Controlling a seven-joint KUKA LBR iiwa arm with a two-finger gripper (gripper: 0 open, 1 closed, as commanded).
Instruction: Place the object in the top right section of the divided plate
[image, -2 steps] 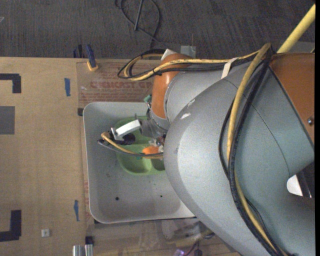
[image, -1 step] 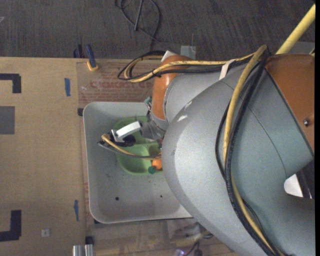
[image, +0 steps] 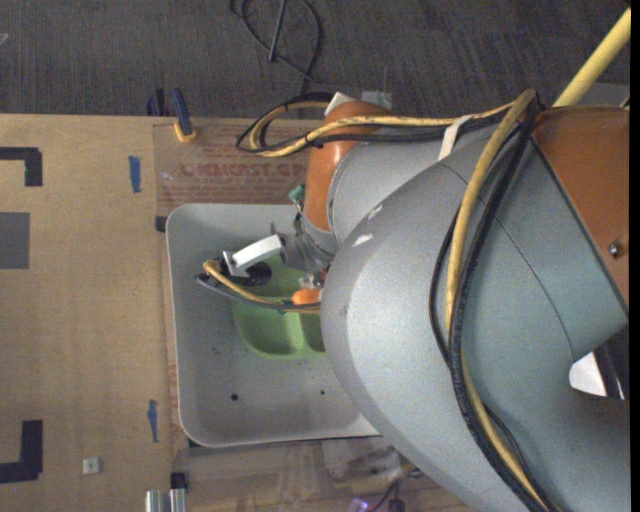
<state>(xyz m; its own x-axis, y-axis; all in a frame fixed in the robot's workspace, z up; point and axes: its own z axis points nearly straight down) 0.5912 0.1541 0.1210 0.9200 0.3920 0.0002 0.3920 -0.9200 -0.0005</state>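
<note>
We see the grey arm (image: 430, 330) reaching in over the white bin (image: 200, 380), its bulk covering much of the green divided plate (image: 268, 335) that lies in that bin. The gripper (image: 303, 272) hangs low above the plate's upper part, mostly hidden beneath the wrist, so we cannot tell whether it is open or closed. A small orange object (image: 305, 296) peeks out just under it, over the plate beside a divider. We cannot tell whether it is gripped or which section it occupies.
</note>
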